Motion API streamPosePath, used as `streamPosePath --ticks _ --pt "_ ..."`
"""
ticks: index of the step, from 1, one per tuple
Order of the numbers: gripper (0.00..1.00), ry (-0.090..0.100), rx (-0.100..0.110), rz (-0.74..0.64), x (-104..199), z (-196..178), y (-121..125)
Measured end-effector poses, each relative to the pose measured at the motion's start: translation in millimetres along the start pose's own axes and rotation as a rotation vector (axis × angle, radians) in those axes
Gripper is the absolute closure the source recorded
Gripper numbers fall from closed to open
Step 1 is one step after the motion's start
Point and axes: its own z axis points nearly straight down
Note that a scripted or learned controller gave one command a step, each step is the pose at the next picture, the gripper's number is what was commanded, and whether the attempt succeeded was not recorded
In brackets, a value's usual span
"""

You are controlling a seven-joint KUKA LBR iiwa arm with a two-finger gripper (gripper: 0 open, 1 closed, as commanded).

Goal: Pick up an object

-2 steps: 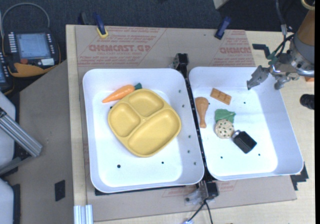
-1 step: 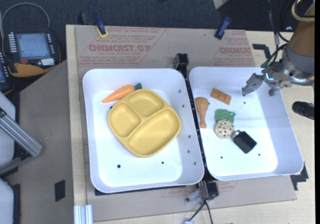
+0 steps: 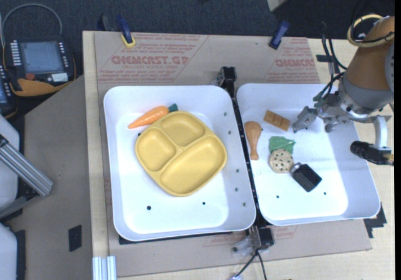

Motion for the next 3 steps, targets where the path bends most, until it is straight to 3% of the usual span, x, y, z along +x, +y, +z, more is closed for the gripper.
streamPosePath --ticks 1,2,3 --pt "0.0 0.0 -0.002 0.0 0.6 37.8 -0.5" --pt "1.0 -0.002 -0.008 -0.001 0.3 24.3 1.0" --pt "1.0 -0.005 -0.014 -0.001 1.4 -19.1 1.0"
